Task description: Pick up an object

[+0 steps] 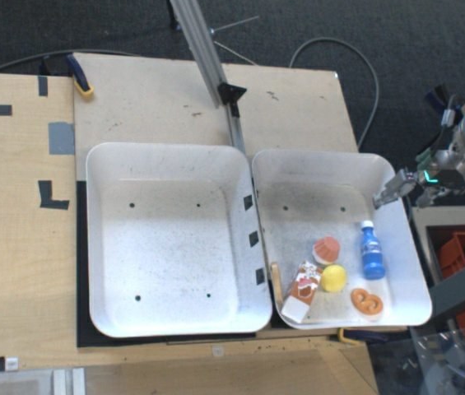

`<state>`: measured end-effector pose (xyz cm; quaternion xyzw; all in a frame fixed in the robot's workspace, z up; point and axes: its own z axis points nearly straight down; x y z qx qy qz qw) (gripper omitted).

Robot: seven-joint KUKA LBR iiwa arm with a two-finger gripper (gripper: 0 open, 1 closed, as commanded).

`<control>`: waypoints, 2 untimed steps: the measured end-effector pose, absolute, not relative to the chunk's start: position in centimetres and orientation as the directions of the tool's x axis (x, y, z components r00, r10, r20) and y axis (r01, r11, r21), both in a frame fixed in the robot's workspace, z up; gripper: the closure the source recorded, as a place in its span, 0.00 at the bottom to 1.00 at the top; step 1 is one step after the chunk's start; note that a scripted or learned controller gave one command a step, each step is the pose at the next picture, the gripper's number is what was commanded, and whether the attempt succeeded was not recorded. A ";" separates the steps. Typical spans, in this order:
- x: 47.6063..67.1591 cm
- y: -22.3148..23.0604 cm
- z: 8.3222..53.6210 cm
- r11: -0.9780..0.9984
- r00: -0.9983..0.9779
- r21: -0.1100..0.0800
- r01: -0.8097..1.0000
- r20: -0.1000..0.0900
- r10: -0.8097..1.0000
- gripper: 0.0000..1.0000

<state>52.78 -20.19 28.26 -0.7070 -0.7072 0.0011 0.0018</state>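
Blue bottle (371,253) | clustered with yellow ball (334,278) in right bin (314,175) | gripper (397,189) parked at rim | finger state cannot be told

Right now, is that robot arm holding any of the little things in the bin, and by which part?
Nothing is held. The gripper sits at the right bin's upper right rim, apart from the blue bottle, yellow ball and pretzel.

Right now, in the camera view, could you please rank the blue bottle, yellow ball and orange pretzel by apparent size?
1. blue bottle, clearly largest.
2. orange pretzel and yellow ball look alike; I won't rank them.
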 end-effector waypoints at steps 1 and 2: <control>52.9 -20.2 28.4 0.002 -0.002 -0.001 1.000 0.000 1.000 0.00; 53.4 -19.3 22.8 0.001 -0.001 -0.007 1.000 0.001 1.000 0.00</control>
